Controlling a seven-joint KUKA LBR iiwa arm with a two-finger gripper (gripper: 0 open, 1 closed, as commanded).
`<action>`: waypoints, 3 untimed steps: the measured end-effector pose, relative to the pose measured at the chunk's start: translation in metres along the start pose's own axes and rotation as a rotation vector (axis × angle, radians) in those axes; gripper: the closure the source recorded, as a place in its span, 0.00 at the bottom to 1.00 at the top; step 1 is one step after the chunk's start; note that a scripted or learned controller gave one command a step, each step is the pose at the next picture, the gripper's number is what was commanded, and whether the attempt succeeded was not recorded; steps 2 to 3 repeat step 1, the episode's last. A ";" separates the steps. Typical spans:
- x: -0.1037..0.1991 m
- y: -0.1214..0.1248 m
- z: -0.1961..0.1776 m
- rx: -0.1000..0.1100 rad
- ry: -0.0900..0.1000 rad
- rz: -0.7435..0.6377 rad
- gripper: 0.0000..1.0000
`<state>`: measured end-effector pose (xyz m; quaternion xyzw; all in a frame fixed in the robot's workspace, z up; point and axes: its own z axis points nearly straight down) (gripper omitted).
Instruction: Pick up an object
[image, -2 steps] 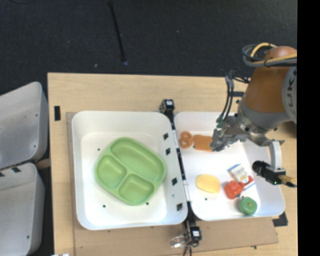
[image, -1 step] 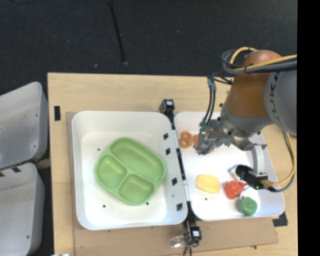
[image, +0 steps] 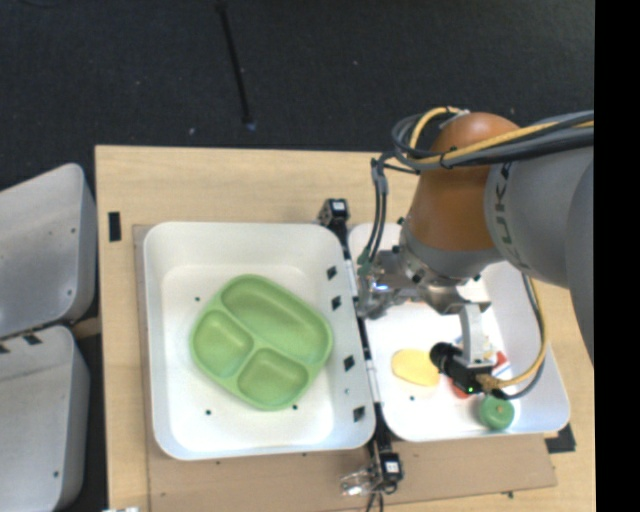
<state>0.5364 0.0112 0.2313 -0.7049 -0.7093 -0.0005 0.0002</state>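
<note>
Pick not yet made; gripper being held low by the right bin's left wall.

The gripper (image: 380, 290) is being hung under the wrist, just inside the left wall of the right bin (image: 430, 418), and whether it is spread or pressed together cannot be told; nothing is being shown held in it, so the whole grasp and lift is judged as left to do; the yellow object (image: 415, 368) is being left lying near it, toward the bin's near edge; the green ball (image: 493, 412) is being left by the near right corner; the green divided plate (image: 262, 340) is being carried mid-floor in the left bin (image: 180, 420); room is judged tight against the shared walls, freer toward the right bin's near middle.
</note>
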 end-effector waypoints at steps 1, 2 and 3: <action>0.055 0.002 0.003 0.000 0.001 -0.002 1.00; 0.055 0.002 0.003 0.000 0.001 -0.002 1.00; 0.055 0.002 0.003 0.000 0.001 -0.002 1.00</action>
